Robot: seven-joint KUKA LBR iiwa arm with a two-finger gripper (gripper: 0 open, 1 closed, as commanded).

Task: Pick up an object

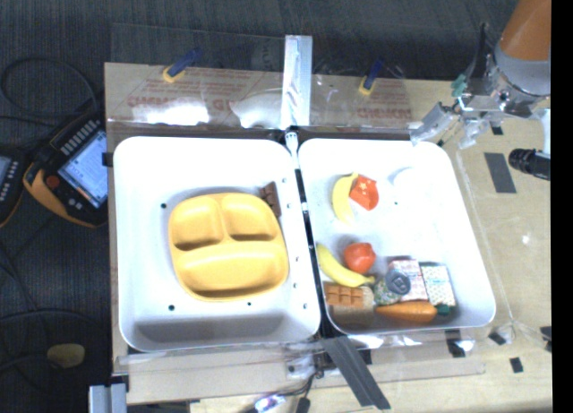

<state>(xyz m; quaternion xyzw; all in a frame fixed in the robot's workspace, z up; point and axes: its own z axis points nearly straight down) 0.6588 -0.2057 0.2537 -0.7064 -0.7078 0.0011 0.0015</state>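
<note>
My gripper (pixel 439 126) hangs off the right bin's (pixel 466 214) far right corner; whether it is spread or clenched, I cannot tell. The tomato (pixel 359 256) lies beside the banana (pixel 333 267). I should come straight down, clear of both neighbours.

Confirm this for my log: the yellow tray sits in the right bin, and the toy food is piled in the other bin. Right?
Not quite. The camera view shows the yellow tray in the left bin; the toy food, including a carrot and a banana, is in the right bin.
</note>
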